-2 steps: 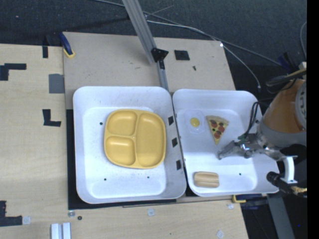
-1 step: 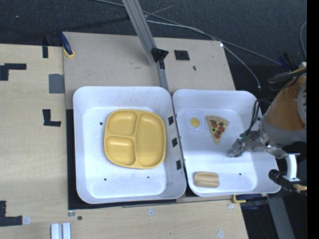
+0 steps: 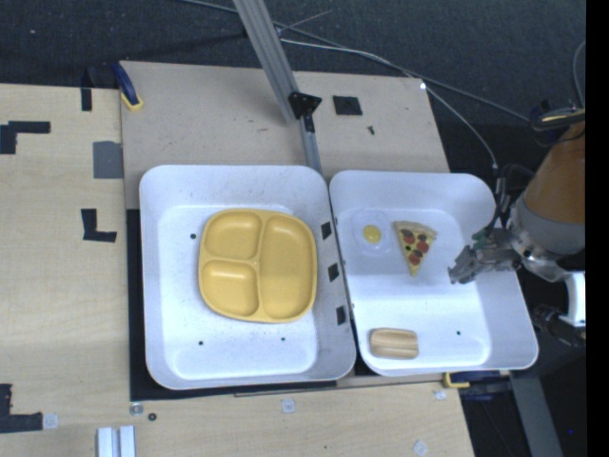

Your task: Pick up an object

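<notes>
Pizza slice points toward the camera (gripper beside).

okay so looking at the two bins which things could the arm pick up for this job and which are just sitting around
For the job: pizza slice, fried egg and bread roll in the right bin; yellow divided plate in the left bin; the hand.

Just lying about: blue-and-yellow clamp, metal pole, cables.

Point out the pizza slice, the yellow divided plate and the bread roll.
pizza slice (image 3: 414, 244), camera view, middle of the topping.
yellow divided plate (image 3: 258, 265), camera view, central ridge.
bread roll (image 3: 393, 343), camera view, middle of its top.
</notes>
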You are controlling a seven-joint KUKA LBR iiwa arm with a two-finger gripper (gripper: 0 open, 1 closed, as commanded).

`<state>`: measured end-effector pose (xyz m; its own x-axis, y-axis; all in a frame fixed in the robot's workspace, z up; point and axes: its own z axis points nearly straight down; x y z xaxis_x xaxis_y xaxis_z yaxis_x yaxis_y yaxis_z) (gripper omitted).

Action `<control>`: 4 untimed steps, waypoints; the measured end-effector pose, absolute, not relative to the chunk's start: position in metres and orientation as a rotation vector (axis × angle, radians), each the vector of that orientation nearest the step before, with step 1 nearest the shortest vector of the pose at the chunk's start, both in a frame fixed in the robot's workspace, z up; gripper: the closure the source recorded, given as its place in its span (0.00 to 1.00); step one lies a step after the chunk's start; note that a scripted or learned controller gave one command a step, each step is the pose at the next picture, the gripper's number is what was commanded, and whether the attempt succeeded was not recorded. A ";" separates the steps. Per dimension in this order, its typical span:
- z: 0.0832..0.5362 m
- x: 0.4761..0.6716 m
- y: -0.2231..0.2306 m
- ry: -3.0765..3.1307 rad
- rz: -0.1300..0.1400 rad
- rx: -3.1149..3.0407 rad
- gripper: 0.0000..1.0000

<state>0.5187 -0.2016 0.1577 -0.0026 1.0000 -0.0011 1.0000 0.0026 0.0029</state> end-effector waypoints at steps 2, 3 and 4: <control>0.262 0.523 -0.199 2.222 0.003 2.216 1.00; 0.245 0.521 -0.143 2.228 -0.002 2.218 1.00; 0.249 0.515 -0.087 2.230 0.000 2.215 1.00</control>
<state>0.5154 -0.0875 0.2492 -0.0067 1.0000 0.0013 1.0000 0.0067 -0.0015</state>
